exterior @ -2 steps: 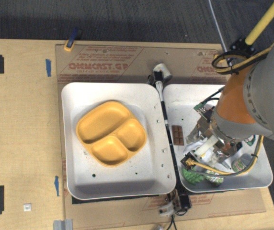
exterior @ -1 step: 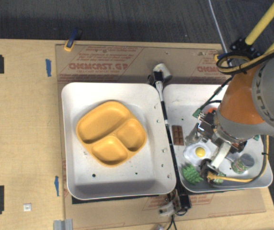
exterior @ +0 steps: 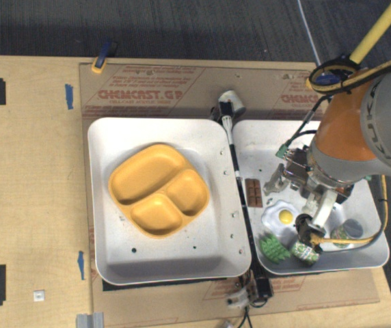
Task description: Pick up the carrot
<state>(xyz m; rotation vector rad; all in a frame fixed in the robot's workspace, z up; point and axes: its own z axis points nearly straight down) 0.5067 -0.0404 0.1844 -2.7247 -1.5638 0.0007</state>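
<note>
While poised over the right shallow white bin (exterior: 258,149), two-finger grey gripper (exterior: 293,176) near white-and-yellow toy fried egg (exterior: 281,217), opening can't be told.

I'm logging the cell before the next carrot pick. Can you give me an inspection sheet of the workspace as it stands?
Surface: left bin and right bin, white, side by side on a brown bench.
Job's things: carrot cannot be told apart; the arm covers part of the right bin.
Clutter: yellow divided plate in the left bin; fried egg toy, brown block and green leafy piece in the right bin.
Grippers: gripper low over the right bin.
Cables: black and yellow loops above the arm's orange band.
Surroundings: dark floor; blue tape marks on the bench.
</note>
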